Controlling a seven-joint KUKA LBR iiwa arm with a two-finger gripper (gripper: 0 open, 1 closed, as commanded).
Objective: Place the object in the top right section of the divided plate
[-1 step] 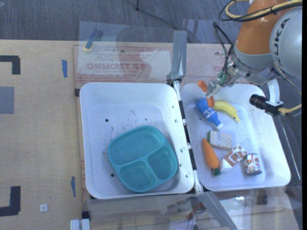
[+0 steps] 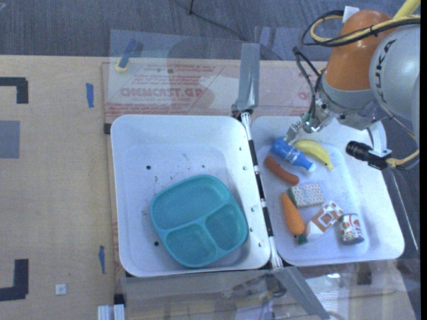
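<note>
So nearest the front edge of the table (image 2: 47, 199), the teal plate (image 2: 198, 220) is sitting flat in the left bin (image 2: 133, 145), toward that bin's front right corner. It's got three sections and all of them are looking bare.

Over in the right bin (image 2: 383, 199), a bunch of small stuff is lying around. Closest to the front edge there's a carton (image 2: 350, 229) near the right side, a box (image 2: 326, 217) just left of it, and a carrot (image 2: 292, 216) lying lengthwise near the left wall. A patterned block (image 2: 307, 195) is sitting just behind the carrot's top end.

Going further back, a sausage (image 2: 281, 170) is lying at a slant near the divider, and a blue bottle (image 2: 291, 154) is resting just behind it. A banana (image 2: 315, 152) is touching or nearly touching the bottle's right side.

At the bin's back edge, the claw (image 2: 309, 123) is hanging just above the bottle and banana. Honestly can't tell if it's apart or together, it's too small and blurry. Nothing looks like it's being carried.

The grey arm (image 2: 393, 72) is coming in from the back right corner.
</note>
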